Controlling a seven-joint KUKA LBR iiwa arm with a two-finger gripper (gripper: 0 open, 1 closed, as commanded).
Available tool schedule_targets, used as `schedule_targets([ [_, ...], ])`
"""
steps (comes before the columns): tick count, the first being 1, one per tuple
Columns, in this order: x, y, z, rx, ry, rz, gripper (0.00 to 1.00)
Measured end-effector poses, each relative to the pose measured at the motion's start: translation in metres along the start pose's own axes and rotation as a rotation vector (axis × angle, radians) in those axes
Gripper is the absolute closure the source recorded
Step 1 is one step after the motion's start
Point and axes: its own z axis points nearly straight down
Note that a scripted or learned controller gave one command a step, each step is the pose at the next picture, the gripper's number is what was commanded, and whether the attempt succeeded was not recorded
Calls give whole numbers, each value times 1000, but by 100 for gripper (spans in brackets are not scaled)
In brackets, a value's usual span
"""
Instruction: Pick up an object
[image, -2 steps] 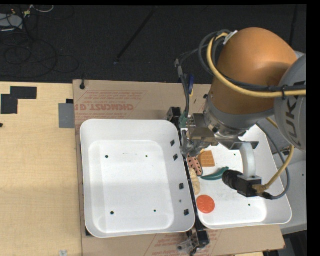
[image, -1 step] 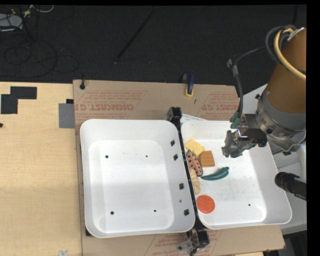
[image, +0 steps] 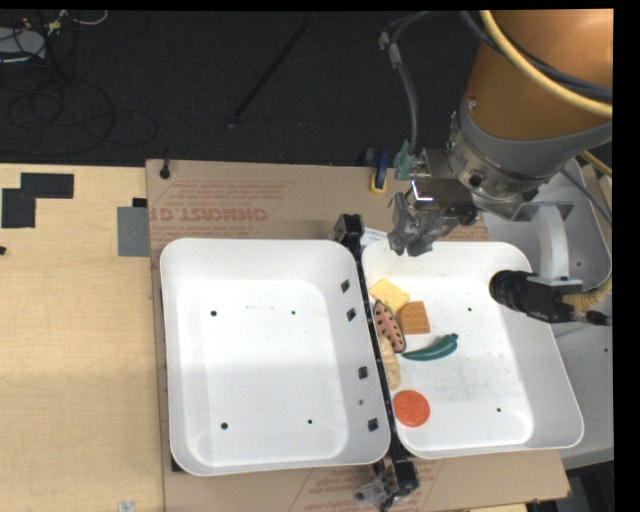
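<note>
Candidate objects clustered against the left wall of the right bin (image: 540, 420), beside the black divider clips (image: 362, 330): yellow block (image: 390, 295) at the top of the cluster, brown block (image: 414, 318) just right of and below it, striped oblong piece (image: 385, 325) touching the wall side, green pepper-shaped piece (image: 432, 348) lower right, orange disc (image: 411, 408) nearest the bin's front edge. Most graspable item judged to be the green pepper-shaped piece: long axis nearly horizontal in the view, slightly tilted, curved tip pointing right and upward, away from the bin's left wall. Striped oblong piece lying with long axis roughly along that wall.

Gripper (image: 412, 243) poised over the far left corner of the right bin, above and apart from the cluster; nothing visible between its fingers; whether spread or pressed together cannot be told at this scale. Left bin (image: 200, 440) adjoining the right bin across the clips.

Progress, as judged: nothing lifted yet; descent, closure and lift all outstanding.
</note>
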Motion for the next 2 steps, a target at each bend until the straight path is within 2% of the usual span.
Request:
schedule_targets([
  [1,93,-38,-40,4,0,0,100],
  [2,92,-37,-48,10,-3,-3,100],
])
